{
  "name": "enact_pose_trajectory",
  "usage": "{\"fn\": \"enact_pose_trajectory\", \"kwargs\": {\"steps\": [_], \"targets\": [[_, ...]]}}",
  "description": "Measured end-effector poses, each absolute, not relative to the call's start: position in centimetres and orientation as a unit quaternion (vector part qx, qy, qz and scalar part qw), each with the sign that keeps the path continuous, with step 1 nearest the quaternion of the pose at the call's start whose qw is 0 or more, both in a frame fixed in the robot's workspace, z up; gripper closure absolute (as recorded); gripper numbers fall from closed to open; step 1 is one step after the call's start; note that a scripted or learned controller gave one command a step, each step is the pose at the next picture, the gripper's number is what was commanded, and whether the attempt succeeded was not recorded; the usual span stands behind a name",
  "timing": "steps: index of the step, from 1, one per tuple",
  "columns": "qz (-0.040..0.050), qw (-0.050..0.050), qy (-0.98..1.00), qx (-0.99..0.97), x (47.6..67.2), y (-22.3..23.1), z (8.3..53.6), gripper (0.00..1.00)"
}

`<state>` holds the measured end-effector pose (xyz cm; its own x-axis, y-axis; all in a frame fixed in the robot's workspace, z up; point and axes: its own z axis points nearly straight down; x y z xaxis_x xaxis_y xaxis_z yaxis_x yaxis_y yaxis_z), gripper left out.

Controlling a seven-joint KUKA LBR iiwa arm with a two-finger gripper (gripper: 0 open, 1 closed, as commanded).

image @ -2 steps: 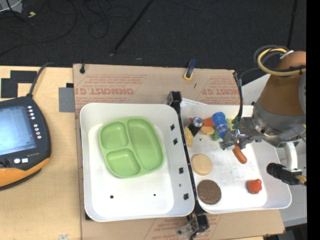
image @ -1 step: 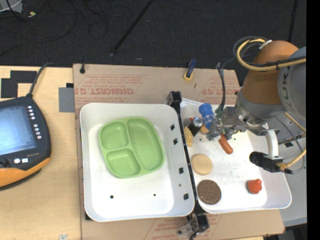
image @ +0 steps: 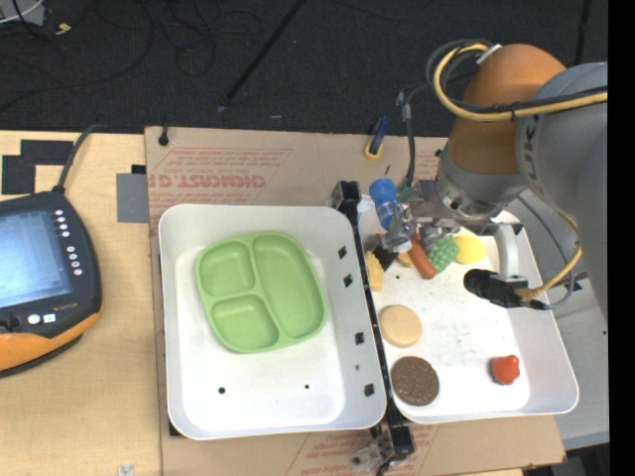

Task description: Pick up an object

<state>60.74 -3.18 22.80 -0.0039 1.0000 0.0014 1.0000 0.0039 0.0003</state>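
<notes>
Where the camera view looks down on the bench, we see the left bin (image: 174, 266) holding only a green divided tray (image: 261, 292), while the right bin (image: 556, 365) holds a tan disc (image: 401, 325), a brown disc (image: 415, 380), a small red piece (image: 505, 369), a yellow lump (image: 470, 249) and a green knobbly piece (image: 443, 252). The gripper (image: 402, 234) hangs low over the right bin's far left corner, and we cannot tell whether it is spread or closed. An orange piece (image: 422, 262) lies just beside it on the near side, a blue object (image: 383, 196) just beyond it.
</notes>
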Motion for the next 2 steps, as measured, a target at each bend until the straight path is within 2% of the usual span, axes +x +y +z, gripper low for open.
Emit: {"fn": "enact_pose_trajectory", "kwargs": {"steps": [1, 2], "targets": [[-0.0004, 0.0, -0.707, -0.707, 65.4, -1.6, 23.1, 1.0], [0.0018, 0.002, -0.707, -0.708, 63.4, -1.2, 23.2, 1.0]]}}
